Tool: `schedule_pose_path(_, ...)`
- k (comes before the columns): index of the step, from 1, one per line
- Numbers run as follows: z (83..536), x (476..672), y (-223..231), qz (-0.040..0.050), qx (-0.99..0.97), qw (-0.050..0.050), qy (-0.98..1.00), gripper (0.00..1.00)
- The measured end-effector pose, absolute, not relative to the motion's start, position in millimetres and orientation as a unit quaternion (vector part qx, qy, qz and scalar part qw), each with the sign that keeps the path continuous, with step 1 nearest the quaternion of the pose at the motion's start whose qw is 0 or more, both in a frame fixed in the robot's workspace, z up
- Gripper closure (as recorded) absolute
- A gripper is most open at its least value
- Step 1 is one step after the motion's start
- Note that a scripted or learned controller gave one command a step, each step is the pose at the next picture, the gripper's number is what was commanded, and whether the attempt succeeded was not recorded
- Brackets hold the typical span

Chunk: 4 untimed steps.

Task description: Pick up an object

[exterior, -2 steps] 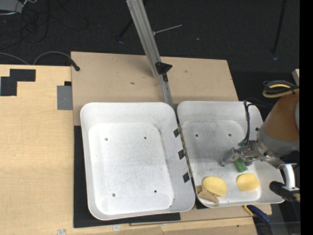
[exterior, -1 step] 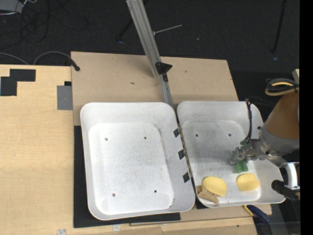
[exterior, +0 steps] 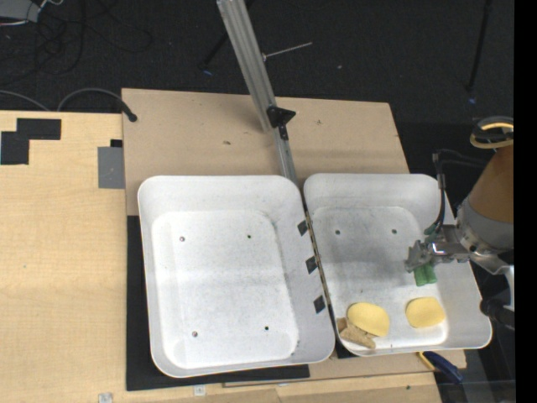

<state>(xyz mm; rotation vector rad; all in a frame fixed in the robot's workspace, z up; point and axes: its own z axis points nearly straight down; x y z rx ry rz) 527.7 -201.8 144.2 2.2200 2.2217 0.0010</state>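
Observation:
The right bin [exterior: 369, 185] holds several small objects near its front edge. Two yellow rounded pieces lie there, one [exterior: 367, 317] towards the front left and one [exterior: 425, 312] further right. A tan crumbly piece [exterior: 359, 336] lies against the front-left corner. A small green object [exterior: 425, 276] sits by the right wall. My gripper [exterior: 422, 260] hangs low over the right side of this bin, directly at the green object and partly covering its top. The grey wrist and orange band [exterior: 495, 183] reach in from the right.
The left bin [exterior: 218, 188] sits beside the right one, and black clips [exterior: 311, 263] join their shared wall. A slanted metal rail [exterior: 252, 65] rises behind the bins. A yellow-and-blue item [exterior: 436, 361] lies just outside the right bin's front edge.

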Motion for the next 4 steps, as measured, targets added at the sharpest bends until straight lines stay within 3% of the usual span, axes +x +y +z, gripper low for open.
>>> schedule_pose_path(2, 234, 533.4, -203, 0.0006, 0.706, 0.001, 0.708, 1.00)
schedule_pose_path(4, 226, 555.6, -104, -0.0003, 0.705, -0.003, 0.709, 1.00)
